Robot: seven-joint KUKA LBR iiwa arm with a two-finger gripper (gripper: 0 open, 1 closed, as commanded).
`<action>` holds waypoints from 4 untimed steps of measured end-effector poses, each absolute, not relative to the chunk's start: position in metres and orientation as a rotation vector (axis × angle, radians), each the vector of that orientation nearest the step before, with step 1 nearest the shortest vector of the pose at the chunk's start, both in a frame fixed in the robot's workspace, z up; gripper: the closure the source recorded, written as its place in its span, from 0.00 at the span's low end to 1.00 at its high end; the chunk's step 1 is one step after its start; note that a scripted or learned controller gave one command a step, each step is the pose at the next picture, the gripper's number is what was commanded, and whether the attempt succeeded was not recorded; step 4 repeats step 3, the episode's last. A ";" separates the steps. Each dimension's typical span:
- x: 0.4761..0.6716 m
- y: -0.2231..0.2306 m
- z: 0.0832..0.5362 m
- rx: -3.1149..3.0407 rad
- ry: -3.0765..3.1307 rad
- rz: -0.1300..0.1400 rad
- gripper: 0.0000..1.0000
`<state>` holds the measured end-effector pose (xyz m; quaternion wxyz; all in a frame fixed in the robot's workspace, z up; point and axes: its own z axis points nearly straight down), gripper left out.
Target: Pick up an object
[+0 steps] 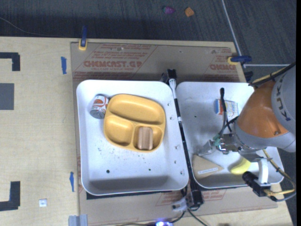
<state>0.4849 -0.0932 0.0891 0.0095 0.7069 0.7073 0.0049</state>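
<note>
- The claw point(214, 147) hangs low in the right bin point(197, 102); its grip state can't be told.
- A tan wedge point(205, 167) lies just below it, a yellow object point(240, 166) beside, partly hidden by the arm.

Open white floor along the left bin point(89, 173) front, yellow divided tray point(127, 114) and can point(98, 106) crowding its back — right bin point(197, 102) near-left floor bare, arm point(265, 117) blocking its right half

You have blue tape marks point(63, 65) on the tabletop point(33, 140), a yellow clamp point(83, 44) at the cardboard sheet point(141, 60), and orange scrap point(189, 12) on the floor point(117, 8).
</note>
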 end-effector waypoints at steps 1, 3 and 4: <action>0.485 -0.093 0.089 2.208 2.208 0.015 0.00; 0.485 -0.093 0.089 2.208 2.209 0.016 0.00; 0.485 -0.093 0.089 2.208 2.209 0.016 0.00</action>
